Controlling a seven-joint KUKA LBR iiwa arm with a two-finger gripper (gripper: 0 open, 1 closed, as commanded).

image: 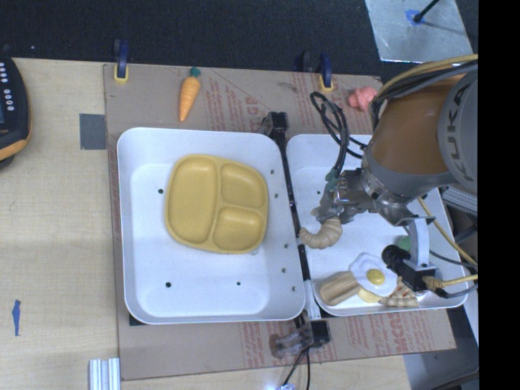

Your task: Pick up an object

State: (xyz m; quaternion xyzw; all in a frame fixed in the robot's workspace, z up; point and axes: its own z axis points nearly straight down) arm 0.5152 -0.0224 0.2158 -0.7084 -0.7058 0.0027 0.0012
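Note:
My gripper (329,208) hangs over the left part of the right bin (302,157), reaching in from the right under the grey arm and its orange band. Directly below its tip, touching or nearly touching it, lies a tan croissant (323,234) against the bin's left wall. A fried egg toy (374,276) and a pale bread roll (340,288) lie at the bin's front. The arm hides much of the right bin's back half.
The left bin (138,218) holds a yellow divided plate (218,203). A toy carrot (188,94) and a pink object (362,97) lie on the cardboard behind the bins. A black device (11,108) sits at the far left edge.

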